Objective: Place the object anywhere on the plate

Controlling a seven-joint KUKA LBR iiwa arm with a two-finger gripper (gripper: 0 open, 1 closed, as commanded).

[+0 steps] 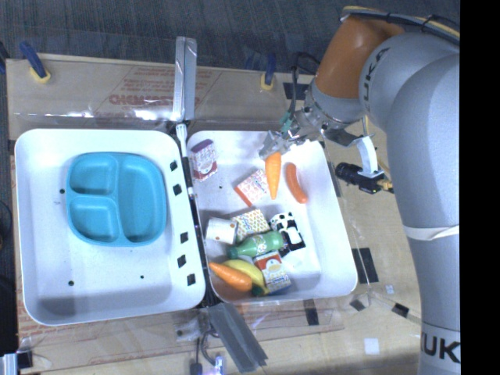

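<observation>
You see the end effector (280, 141) at the far edge of the right bin (337, 244), grasping the top of the carrot (273, 174), while the blue plate (117, 198) lies in the left bin (39, 233).

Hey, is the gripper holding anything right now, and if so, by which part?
It cannot be told for sure. The gripper sits right at the top end of the toy carrot in the right bin, but a grip isn't clearly visible.
</observation>
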